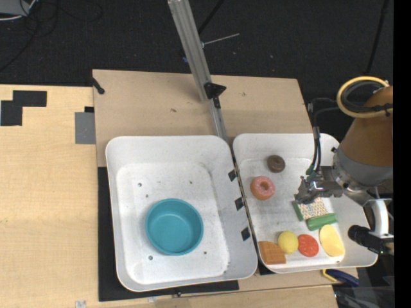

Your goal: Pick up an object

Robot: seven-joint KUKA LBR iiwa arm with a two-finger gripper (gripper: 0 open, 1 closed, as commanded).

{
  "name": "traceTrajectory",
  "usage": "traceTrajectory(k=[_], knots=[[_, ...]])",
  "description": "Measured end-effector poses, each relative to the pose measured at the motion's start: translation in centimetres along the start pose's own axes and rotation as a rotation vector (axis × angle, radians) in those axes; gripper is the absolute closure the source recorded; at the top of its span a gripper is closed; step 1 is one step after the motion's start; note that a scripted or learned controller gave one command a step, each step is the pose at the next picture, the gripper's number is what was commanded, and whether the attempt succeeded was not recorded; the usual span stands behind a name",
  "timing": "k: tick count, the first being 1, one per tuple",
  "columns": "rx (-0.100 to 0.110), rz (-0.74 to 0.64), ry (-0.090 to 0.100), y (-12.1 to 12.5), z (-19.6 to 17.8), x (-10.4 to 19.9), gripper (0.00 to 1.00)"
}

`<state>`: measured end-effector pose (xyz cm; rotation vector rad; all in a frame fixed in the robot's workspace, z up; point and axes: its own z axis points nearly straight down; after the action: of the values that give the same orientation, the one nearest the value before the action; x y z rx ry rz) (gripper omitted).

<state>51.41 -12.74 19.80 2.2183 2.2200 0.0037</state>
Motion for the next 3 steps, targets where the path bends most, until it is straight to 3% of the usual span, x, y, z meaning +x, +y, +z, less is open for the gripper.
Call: traceTrajectory(k=[1,3], knots=[[0.001,0.001,0.000,-0.9,-5.0,0.1,1.00],[0.005,-0.002,0.001,1.2,-2.7,10.0,1.00]])
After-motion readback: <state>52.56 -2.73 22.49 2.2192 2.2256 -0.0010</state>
